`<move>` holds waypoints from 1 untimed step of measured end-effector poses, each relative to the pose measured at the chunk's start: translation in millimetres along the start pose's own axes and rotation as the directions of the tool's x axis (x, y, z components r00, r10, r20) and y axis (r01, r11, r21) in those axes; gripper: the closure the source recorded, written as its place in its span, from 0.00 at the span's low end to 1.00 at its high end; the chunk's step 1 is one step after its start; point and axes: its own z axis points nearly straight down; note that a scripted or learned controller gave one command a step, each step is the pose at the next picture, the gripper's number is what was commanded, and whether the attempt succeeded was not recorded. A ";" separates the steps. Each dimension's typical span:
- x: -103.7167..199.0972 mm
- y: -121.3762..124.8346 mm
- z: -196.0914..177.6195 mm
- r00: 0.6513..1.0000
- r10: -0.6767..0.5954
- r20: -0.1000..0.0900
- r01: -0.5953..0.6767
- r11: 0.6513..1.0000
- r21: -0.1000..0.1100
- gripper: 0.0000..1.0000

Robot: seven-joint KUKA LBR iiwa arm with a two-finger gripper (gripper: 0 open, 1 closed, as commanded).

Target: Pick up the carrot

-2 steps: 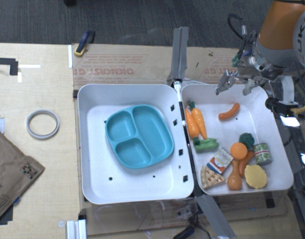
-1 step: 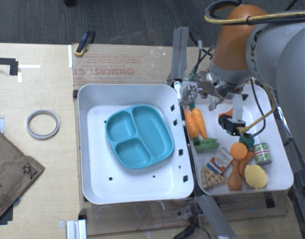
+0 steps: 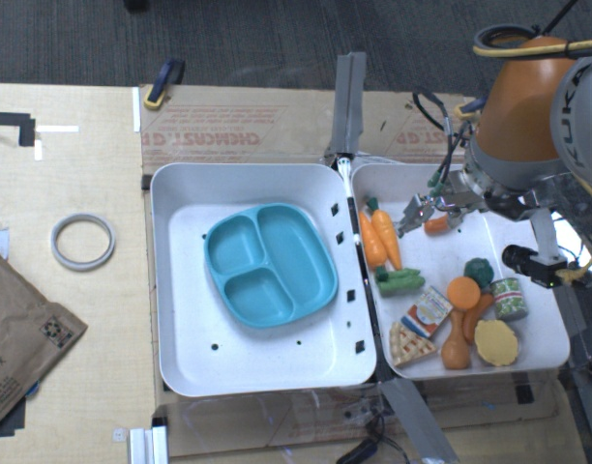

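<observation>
- The grey arm with its orange band [image 3: 517,114] enters from the upper right of the frame and bends down over the right-hand shallow white bin [image 3: 547,356], its wrist above the bin's upper part.
- The two-finger gripper [image 3: 424,216] points left and down; a small orange piece [image 3: 436,226] shows at its tip, and I cannot tell how far apart the fingers stand.
- The orange carrot with a green top [image 3: 378,238] lies along the left wall of the right bin, in its upper left, just left of the gripper and apart from it.
- Below the carrot lies a green pod-shaped vegetable [image 3: 400,279]; further down the bin is crowded with a toy pizza slice [image 3: 409,341], a round orange fruit [image 3: 462,292], a small can [image 3: 510,299] and a yellow disc [image 3: 496,342].
- Bare bin floor lies between the carrot and the gripper and along the top edge.
- The left-hand white bin [image 3: 180,336] holds a blue three-part plate [image 3: 270,264], with bare floor around it.
- On the worktop [image 3: 44,172] at left lies a roll of tape [image 3: 83,242].
</observation>
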 end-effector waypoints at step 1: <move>47.2 39.2 0.1 0.987 -0.160 0.001 0.160 0.987 -0.002 0.00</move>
